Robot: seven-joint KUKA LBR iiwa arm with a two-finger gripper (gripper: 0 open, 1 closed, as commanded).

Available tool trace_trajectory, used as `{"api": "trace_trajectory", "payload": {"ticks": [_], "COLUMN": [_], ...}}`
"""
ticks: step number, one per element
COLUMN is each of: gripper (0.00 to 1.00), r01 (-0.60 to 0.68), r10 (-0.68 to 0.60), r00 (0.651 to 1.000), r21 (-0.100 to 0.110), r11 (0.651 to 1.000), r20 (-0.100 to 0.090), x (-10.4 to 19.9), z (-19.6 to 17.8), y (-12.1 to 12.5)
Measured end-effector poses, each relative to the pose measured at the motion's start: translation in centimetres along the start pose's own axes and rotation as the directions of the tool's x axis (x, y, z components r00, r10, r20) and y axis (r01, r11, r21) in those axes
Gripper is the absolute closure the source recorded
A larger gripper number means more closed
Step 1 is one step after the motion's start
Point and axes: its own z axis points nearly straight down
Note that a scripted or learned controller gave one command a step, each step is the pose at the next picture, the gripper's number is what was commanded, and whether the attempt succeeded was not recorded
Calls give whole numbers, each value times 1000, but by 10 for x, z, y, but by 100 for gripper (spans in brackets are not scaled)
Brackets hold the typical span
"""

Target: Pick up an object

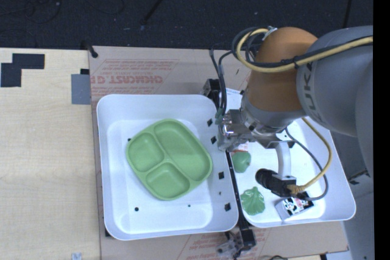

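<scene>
My gripper (234,142) hangs under the orange wrist at the left edge of the right bin (338,192), close to the divider between the bins. A small round green object (242,161) lies right below it, partly covered by the gripper. Whether they touch I cannot make out. A leafy green object (252,201) lies nearer the front of the same bin. A small white card with black and red print (294,206) rests at the front right of that bin. A green divided plate (168,158) lies in the left bin (113,131).
The arm covers much of the right bin's back half. Cardboard (140,73) lies under both bins, and pale wooden bench (42,161) extends to the left.
</scene>
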Motion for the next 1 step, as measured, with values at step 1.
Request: {"api": "trace_trajectory", "payload": {"ticks": [1], "gripper": [100], "r01": [0], "r10": [0], "r00": [1000], "r21": [-2], "r11": [1000], "r20": [0], "x": [52], "z": [-9], "y": [-15]}}
